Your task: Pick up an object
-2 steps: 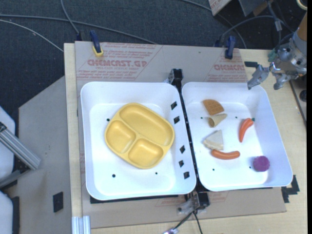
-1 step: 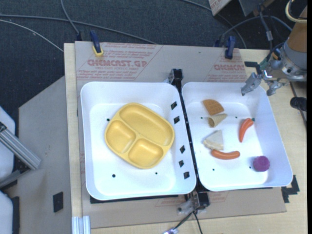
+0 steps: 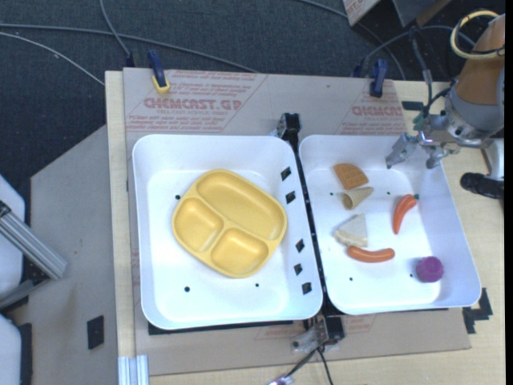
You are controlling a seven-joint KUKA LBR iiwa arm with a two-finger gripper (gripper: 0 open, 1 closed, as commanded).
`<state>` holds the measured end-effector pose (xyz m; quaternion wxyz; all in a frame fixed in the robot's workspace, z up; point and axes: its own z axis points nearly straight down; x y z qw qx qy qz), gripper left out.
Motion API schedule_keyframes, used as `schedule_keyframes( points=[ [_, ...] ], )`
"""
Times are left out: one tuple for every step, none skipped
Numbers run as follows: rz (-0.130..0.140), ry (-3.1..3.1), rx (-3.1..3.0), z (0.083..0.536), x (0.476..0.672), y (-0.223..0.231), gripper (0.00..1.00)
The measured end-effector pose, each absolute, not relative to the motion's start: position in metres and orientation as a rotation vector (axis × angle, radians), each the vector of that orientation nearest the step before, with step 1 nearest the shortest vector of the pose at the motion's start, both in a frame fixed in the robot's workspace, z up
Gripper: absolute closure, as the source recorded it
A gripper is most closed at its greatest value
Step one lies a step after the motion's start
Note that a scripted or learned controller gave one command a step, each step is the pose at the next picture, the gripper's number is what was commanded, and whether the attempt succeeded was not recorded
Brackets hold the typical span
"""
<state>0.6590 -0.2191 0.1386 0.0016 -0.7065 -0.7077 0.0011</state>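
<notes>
Counter carries two shallow white bins side by side. In the left bin lies a yellow plate with three compartments, turned at a slant, near the middle of the bin. The right bin holds the small food pieces. A brown cracker lies at the far left part, and just near of it is a small cone, touching or almost touching the cracker. A pale sandwich piece lies nearer, and just beside it, on the near side, a sausage. An orange carrot lies to the right of the cone, well apart from it. A purple ball sits in the near right corner. The arm comes in from the right, and the hand hangs over the far right part of the right bin. Its two fingers are spread apart with nothing between them. The carrot is the nearest piece to it.
</notes>
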Motion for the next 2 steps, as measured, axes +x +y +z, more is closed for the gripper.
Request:
schedule_keyframes(
  points=[
    [-0.005, -2.218, -2.209, 0.087, 0.660, -0.214, 0.00],
    [-0.002, -2.225, -2.215, 0.101, 0.661, -0.217, 1.00]
  ],
)
